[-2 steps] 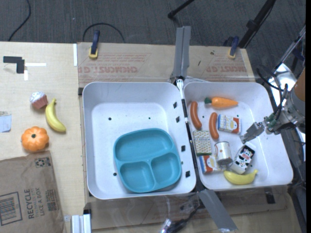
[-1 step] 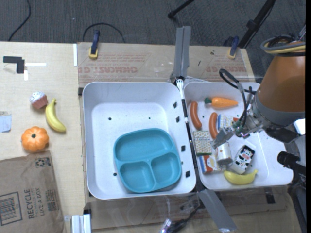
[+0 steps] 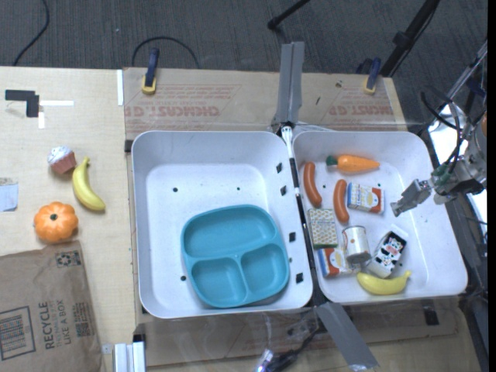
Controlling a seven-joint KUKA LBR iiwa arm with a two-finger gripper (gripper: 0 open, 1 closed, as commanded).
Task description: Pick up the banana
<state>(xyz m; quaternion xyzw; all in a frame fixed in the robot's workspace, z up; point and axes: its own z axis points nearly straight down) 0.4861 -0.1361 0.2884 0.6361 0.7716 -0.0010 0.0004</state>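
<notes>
The banana point(image 3: 383, 283) lay in the right bin point(image 3: 442, 231), likely light, rigid and smooth; mid-body looked the best hold. The gripper point(image 3: 408, 198) hovered nearby; whether its jaws were parted could not be told.

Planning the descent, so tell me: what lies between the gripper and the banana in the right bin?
In the camera view, a cow-print carton lies between the gripper and the banana, touching the banana's top.

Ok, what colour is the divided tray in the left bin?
Light blue tray, seen clearly in the camera view.
</notes>
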